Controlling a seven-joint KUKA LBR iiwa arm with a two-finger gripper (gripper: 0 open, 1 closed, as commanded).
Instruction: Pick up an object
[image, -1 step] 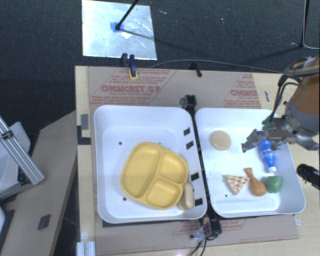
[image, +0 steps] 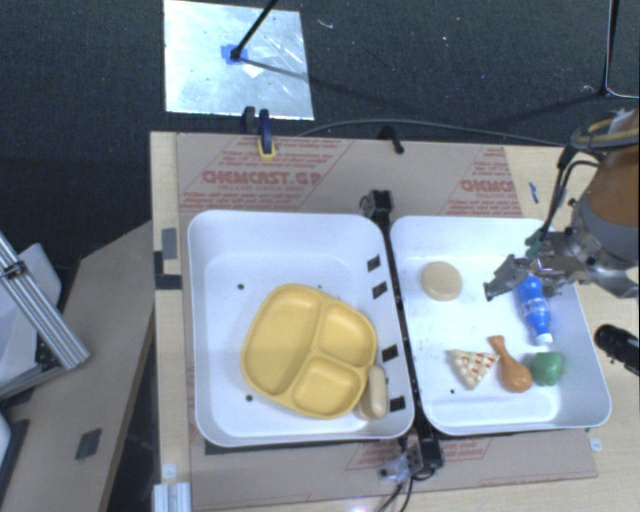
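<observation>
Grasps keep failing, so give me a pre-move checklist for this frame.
1. Pincer over the right bin: ok.
2. Nearest target, blue bottle, beside the pincer, lying flat: ok.
3. Something held between the pincer's tips: cannot tell.
4. Clutter near the bottle: green ball and toy drumstick sit close below it: not ok.
5. Round cookie and pizza slice lie apart, easier picks: ok.
</observation>
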